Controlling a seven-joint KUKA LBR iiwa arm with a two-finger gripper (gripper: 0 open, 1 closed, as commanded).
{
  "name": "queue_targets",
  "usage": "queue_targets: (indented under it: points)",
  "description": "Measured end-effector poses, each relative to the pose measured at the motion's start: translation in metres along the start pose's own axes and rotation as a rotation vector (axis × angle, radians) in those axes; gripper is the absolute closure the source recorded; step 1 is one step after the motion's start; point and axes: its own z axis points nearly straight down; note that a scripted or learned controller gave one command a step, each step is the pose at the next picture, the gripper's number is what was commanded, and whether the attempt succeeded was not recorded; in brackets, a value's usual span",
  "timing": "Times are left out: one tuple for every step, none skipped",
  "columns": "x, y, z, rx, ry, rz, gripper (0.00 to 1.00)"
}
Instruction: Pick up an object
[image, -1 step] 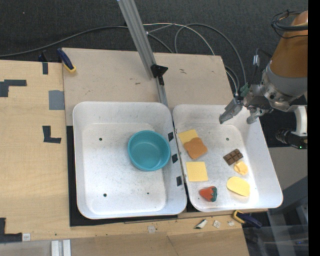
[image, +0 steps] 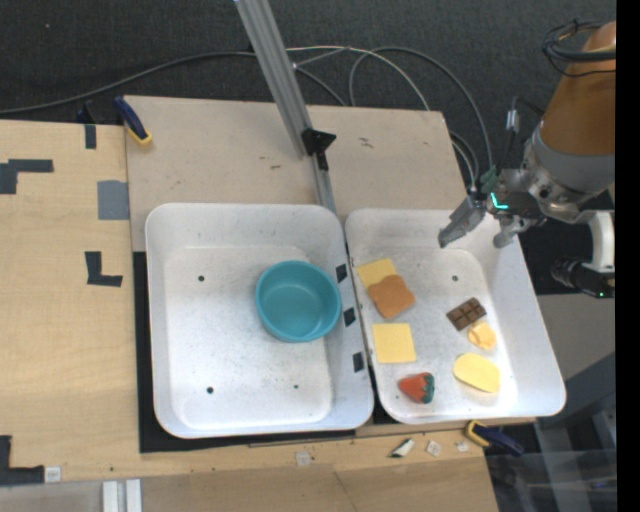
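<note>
Since the food pieces lie loose in the right bin (image: 520, 300), the pincer (image: 482, 228) hangs over its top edge, spread open, holding nothing; bowl (image: 297, 301) sits apart.

Plywood bench (image: 60, 300), dark carpet floor (image: 100, 50), cables (image: 400, 70), metal post (image: 285, 80).

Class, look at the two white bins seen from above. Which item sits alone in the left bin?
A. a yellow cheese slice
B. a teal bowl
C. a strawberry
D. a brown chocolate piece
B: the teal bowl is the one item lying in the left bin, while the small food pieces such as the strawberry lie in the right bin.
</note>
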Motion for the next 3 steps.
queue_targets:
  points:
    - [0.003,-0.006,0.045,0.004,-0.001,0.001,0.00]
    - [0.006,-0.006,0.089,0.005,0.000,0.001,0.00]
    - [0.005,-0.004,0.154,0.007,0.000,0.001,0.00]
